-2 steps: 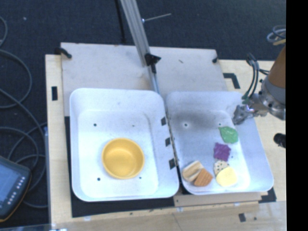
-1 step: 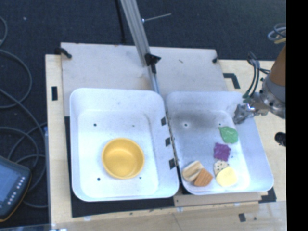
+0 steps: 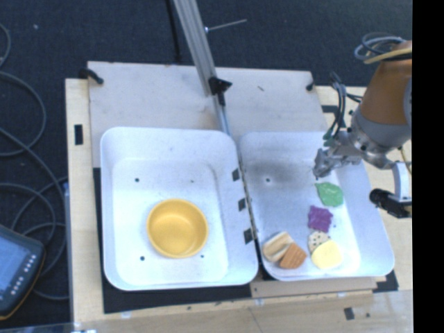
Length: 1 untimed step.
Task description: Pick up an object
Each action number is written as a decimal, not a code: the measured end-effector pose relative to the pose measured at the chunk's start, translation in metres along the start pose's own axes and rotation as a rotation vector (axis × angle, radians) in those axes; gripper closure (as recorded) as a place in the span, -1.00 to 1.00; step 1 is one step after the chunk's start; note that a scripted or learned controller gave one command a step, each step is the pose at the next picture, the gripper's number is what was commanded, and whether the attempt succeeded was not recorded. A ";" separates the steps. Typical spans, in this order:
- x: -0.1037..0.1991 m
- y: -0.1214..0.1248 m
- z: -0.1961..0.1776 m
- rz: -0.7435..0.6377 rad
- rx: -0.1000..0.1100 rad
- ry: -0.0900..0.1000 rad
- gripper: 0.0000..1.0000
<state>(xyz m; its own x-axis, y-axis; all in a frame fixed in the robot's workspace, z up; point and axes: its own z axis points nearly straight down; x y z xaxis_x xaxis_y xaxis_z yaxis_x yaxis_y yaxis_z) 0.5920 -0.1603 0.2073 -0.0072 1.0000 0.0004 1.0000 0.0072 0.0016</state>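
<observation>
Your gripper (image 3: 325, 166) over the right bin (image 3: 368, 255), just above the green object (image 3: 331, 193), finger state you cannot tell, purple piece (image 3: 320, 218) below it, yellow bowl (image 3: 177, 227) in the left bin (image 3: 125, 186).

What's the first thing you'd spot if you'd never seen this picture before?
The round yellow plastic bowl jumps out, sitting alone in the left white bin. Next comes the heap of small colourful toys at the near end of the right white bin, with the grey-and-orange robot arm's end effector hovering just above the green lumpy toy.
</observation>
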 end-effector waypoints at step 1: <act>0.047 0.006 0.004 0.000 0.001 0.001 1.00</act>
<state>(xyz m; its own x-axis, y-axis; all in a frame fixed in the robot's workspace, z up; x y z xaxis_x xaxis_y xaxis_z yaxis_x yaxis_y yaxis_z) 0.5973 -0.1132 0.2036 -0.0068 1.0000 0.0011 1.0000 0.0068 0.0011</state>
